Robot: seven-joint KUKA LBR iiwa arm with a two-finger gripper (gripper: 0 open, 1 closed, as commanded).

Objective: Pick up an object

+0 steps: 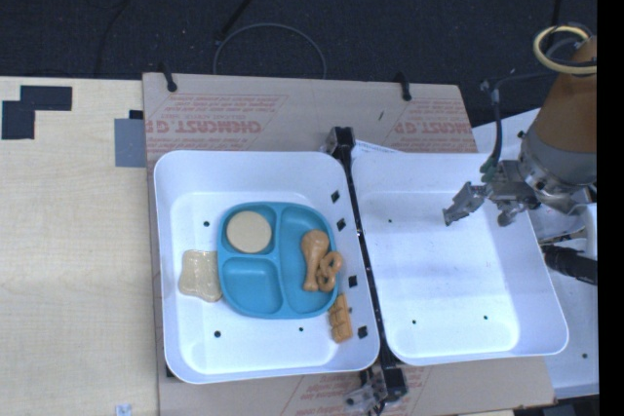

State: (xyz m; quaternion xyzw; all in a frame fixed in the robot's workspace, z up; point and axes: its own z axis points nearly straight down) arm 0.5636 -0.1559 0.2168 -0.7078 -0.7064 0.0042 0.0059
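The arm (565, 127) enters from the right and hangs over the right edge of the right bin (458, 307), with the gripper (485, 206) above that bin's upper right part. Two dark fingers are seen spread apart, one reaching left and one lower right, with nothing between them; the gripper is judged open and holding nothing. No object lies beneath it; the bin floor there is bare. All candidate objects lie in the left bin (185, 180). A blue tray (263, 292) sits at its middle, divided into compartments: a round tan disc (248, 231) lies in the upper left compartment and a knotted pretzel (321, 261) in the right one; the lower left compartment holds nothing. A pale toast slice (200, 275) lies on the bin floor touching the tray's left edge. A small brown piece (340, 318) lies on the floor just beside the tray's lower right corner, near the divider between the bins. Assessment: the task stands at the approach step; no grasp has been made. The next move calls for travel left across the divider, well clear of its rim, then descent over one chosen item. The toast slice, free of the tray, looks the easiest target; the flat disc may be hard to pinch.
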